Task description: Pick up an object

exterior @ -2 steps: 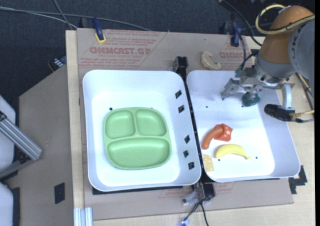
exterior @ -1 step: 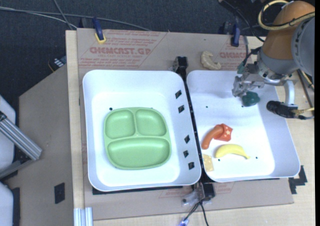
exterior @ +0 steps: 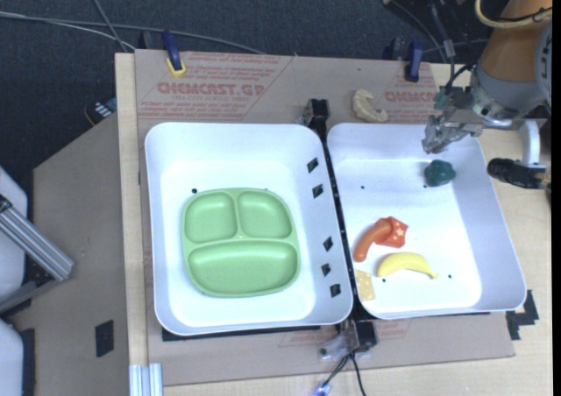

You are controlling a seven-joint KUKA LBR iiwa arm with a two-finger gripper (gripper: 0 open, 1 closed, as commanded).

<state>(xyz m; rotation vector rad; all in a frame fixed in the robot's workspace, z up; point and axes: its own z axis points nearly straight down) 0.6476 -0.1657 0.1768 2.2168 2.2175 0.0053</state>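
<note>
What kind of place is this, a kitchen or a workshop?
Probably a robotics lab bench, not a kitchen: a robot arm reaches over two white bins clamped on a board, the food items look like toys, such as the banana, and cables trail across the floor.

- shallow white plastic left bin [exterior: 166, 210]; pale green three-part plastic tray [exterior: 240, 242]
- shallow white plastic right bin [exterior: 491, 245]; dark green lumpy item [exterior: 439, 173]; red-orange pepper-shaped toy [exterior: 379, 235]; yellow banana toy [exterior: 405, 265]
- grey metal gripper [exterior: 444, 134]; orange band on arm [exterior: 521, 31]
- tan cardboard bench sheet [exterior: 228, 83], red lettering; blue clamps [exterior: 173, 56]
</note>
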